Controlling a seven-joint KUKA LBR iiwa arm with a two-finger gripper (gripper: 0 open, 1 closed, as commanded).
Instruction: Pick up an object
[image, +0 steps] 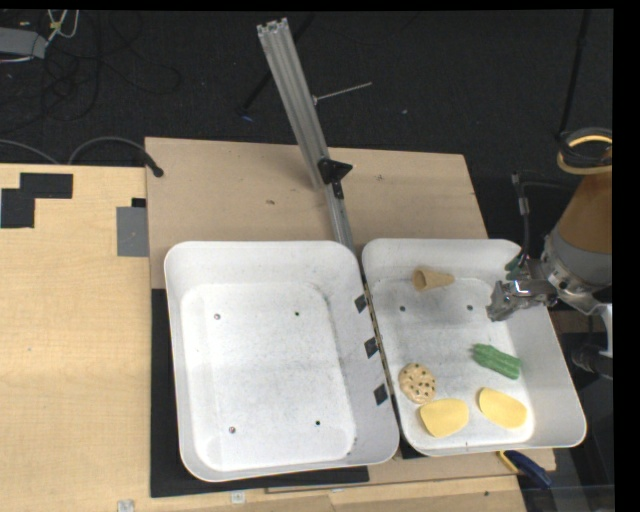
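Observation:
The right bin (455, 255) holds several small items: a tan cone-shaped piece (433, 280) near the back, a green pod-like piece (497, 361) at the right, a round speckled cookie (417, 381), and two yellow pieces (443, 417) (502, 407) along the front. My gripper (504, 300) hangs over the right side of this bin, above and behind the green piece and right of the tan cone. Nothing shows between its fingers.
The left bin (265, 360) lies beside the right one, with black clips (371, 346) along the shared edge. A slanted metal rail (303, 120) rises behind the bins. The arm's orange band (590, 215) sits at the far right.

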